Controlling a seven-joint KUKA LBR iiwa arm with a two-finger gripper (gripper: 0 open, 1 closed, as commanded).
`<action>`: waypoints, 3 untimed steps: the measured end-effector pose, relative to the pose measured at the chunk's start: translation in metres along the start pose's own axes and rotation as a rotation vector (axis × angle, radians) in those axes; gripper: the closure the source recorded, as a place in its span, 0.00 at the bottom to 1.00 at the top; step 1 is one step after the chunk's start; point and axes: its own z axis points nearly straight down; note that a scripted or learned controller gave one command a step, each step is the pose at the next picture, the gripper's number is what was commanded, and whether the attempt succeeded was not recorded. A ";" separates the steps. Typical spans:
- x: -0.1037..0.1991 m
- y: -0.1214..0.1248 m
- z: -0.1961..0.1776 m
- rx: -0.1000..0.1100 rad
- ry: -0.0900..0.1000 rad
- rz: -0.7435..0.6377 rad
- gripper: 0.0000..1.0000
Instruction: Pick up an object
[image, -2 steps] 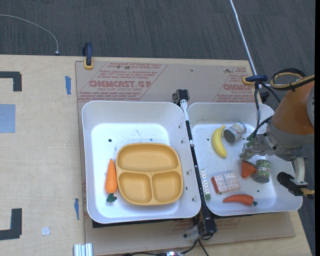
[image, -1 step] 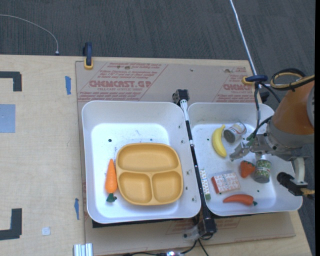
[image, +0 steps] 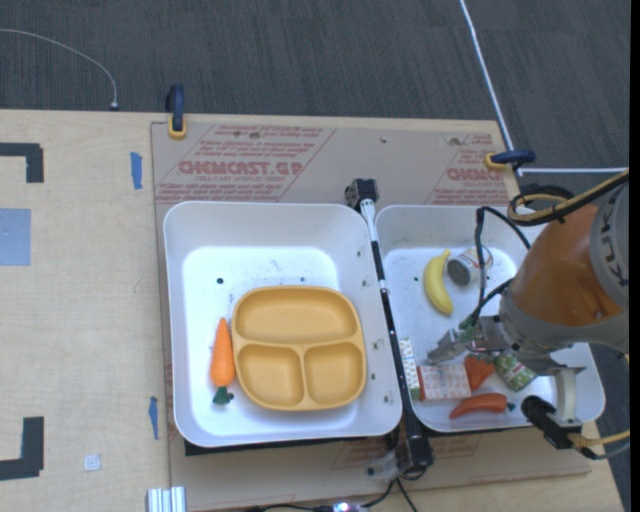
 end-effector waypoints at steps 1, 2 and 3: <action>-0.005 0.002 -0.011 -0.009 -0.010 0.005 1.00; 0.063 -0.002 -0.095 0.018 0.009 -0.002 1.00; 0.063 -0.003 -0.095 0.019 0.008 -0.001 0.00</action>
